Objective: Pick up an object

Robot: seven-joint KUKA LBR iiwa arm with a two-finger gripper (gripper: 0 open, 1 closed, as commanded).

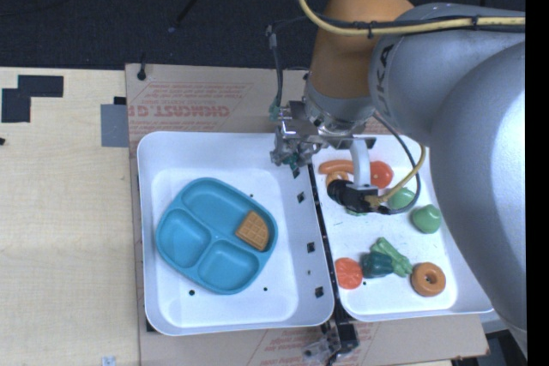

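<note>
Looming closest to your lens is the grey arm (463, 90), and its gripper (296, 152) hangs over the dividing wall at the far end of the right bin (467, 291); you cannot tell how wide it stands, and nothing shows in its grasp. From there, toys lie in that bin: a red tomato (379, 175) just right of the gripper, then a green piece (425, 219), a doughnut (428, 279) and a green-teal toy (383, 261) nearer you. Across the wall sits a blue plate (184, 236) bearing a waffle (253, 230), so judge the pick as not yet made.
</note>
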